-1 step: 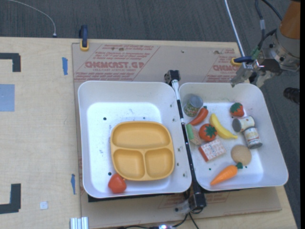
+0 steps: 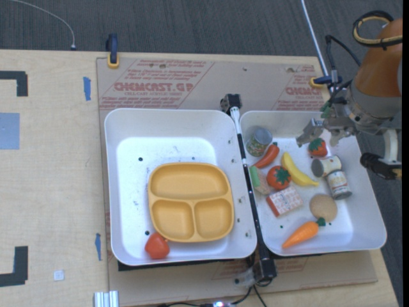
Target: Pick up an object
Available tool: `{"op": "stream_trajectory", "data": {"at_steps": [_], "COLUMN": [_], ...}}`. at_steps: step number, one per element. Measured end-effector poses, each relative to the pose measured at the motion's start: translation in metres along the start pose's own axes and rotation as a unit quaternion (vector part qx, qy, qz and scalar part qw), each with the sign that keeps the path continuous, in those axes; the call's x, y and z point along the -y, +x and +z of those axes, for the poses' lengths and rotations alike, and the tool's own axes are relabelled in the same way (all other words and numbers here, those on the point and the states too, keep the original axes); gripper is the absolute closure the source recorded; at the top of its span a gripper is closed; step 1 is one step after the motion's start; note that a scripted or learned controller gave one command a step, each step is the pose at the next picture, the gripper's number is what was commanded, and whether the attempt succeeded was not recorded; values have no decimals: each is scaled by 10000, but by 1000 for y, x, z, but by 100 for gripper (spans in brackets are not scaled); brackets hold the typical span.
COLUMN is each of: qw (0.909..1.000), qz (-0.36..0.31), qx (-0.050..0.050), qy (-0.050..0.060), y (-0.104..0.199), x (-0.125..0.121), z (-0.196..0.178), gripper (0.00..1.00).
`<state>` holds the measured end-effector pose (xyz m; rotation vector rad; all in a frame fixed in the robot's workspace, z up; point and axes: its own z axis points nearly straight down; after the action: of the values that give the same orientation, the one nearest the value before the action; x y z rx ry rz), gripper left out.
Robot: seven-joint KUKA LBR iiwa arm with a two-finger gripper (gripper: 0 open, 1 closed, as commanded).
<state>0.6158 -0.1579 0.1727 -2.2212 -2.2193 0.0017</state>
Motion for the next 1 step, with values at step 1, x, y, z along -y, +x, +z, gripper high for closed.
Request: {"op": "stream_trajectory", "data": {"at_steps": [1], "qw": [10000], "qz": [-4], "qx": [4], "qy": [-19], "y": [37], "x": [23], "z": [78], "gripper": [0]}}
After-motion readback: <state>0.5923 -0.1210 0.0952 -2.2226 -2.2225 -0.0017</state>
